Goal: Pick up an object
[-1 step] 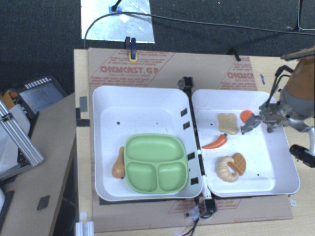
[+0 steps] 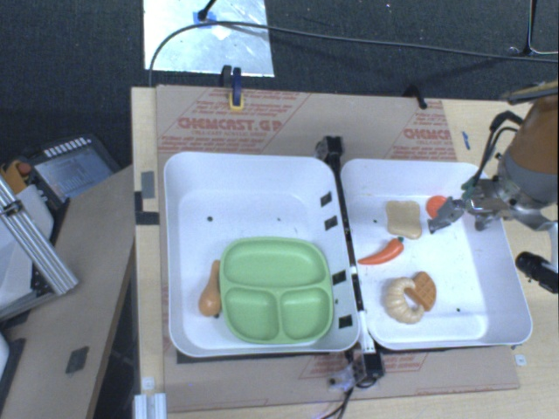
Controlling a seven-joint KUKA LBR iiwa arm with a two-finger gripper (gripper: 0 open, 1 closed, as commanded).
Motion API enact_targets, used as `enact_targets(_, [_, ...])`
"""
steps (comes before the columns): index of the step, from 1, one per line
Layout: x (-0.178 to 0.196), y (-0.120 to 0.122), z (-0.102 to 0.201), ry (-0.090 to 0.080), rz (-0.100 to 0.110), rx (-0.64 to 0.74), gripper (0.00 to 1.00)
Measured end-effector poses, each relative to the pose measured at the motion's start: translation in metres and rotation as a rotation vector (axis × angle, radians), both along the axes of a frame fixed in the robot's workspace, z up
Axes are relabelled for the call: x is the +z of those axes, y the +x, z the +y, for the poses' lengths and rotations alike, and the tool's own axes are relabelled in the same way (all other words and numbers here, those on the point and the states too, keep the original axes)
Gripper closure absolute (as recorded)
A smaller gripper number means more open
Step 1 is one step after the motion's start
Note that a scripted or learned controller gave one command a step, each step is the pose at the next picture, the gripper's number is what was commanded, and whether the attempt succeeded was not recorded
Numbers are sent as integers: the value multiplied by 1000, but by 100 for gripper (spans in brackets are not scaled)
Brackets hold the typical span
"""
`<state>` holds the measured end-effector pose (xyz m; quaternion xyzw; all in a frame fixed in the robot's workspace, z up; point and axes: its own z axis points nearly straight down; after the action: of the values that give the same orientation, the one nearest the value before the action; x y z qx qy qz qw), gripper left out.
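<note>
Left shallow white bin (image 2: 188,177): green three-compartment plastic tray (image 2: 276,288), tan butternut-squash toy (image 2: 210,291) at its left; right shallow white bin (image 2: 502,273): beige bread slice (image 2: 403,219), orange chilli pepper (image 2: 382,252) before it, ridged croissant (image 2: 410,297) nearest the front.

In the right bin (image 2: 498,260), the floor along the right wall and front right corner lies open to me. A beige slab (image 2: 403,219), orange pepper (image 2: 383,252) and croissant (image 2: 410,296) crowd its left half. A green tray (image 2: 275,288) fills the left bin's (image 2: 236,190) front.

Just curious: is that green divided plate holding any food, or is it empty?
Empty. All three compartments of the green plate show bare green; the tan piece lies beside it in the left bin.
</note>
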<state>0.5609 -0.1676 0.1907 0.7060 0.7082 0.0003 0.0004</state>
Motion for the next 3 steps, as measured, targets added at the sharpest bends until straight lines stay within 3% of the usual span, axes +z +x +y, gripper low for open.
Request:
enact_targets(2, [-109, -3, 3, 1, 3, -2, 0])
enact_targets(3, [-95, -1, 2, -2, -3, -1, 100])
